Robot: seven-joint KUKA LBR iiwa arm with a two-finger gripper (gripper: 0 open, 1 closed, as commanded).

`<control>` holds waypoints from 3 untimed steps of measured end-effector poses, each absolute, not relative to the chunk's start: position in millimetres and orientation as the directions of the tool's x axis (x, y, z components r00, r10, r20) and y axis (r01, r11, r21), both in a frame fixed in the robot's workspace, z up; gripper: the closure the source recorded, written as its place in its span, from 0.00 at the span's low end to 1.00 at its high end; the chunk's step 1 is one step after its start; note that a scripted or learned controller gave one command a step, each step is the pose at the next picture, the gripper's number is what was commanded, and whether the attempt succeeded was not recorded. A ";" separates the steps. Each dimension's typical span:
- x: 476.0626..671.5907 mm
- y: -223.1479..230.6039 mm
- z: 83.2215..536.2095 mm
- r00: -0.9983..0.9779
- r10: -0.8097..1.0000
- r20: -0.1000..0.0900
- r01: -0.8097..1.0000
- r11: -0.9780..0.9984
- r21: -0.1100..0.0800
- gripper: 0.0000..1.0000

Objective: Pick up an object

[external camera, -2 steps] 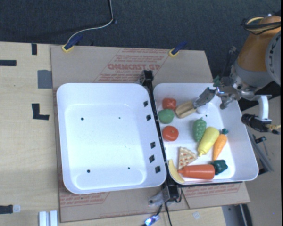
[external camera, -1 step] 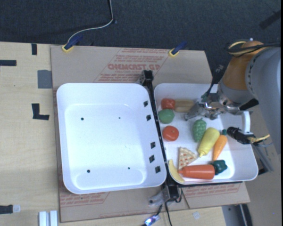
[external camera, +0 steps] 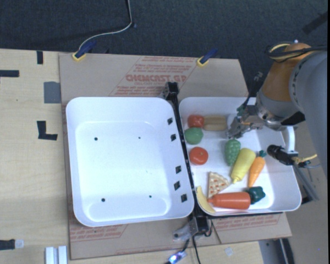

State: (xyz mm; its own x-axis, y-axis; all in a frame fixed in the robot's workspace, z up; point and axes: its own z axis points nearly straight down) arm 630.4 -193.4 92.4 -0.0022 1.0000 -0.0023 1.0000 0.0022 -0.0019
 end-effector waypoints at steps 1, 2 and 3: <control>649.8 -188.9 88.9 0.000 1.000 0.007 0.999 0.001 -0.033 1.00; 621.9 -189.8 84.0 0.001 1.000 -0.001 1.000 -0.001 0.002 1.00; 552.8 -184.6 154.7 0.002 1.000 0.001 1.000 -0.002 -0.004 1.00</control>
